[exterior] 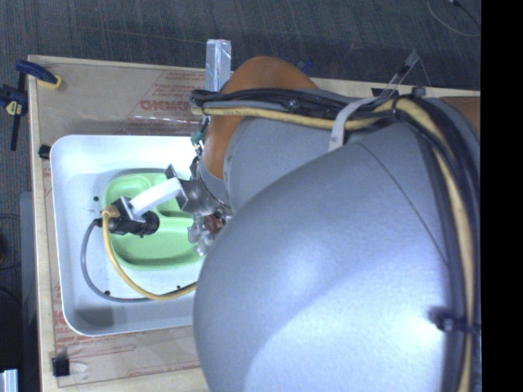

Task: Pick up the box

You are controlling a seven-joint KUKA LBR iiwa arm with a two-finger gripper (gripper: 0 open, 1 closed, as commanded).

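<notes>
A light green, rounded box-like thing (151,247) lies in the middle of the left white bin (69,178). My gripper (203,223) reaches down at its right edge, at the right side of that bin. The grey arm and its orange band (261,76) cover the gripper's tips and the green thing's right part, so contact cannot be made out.
The big grey arm body (343,260) covers the whole right half of the view, including the second bin. A metal post (218,62) stands behind the left bin. Blue clamps (37,73) sit at the bench's far left corner.
</notes>
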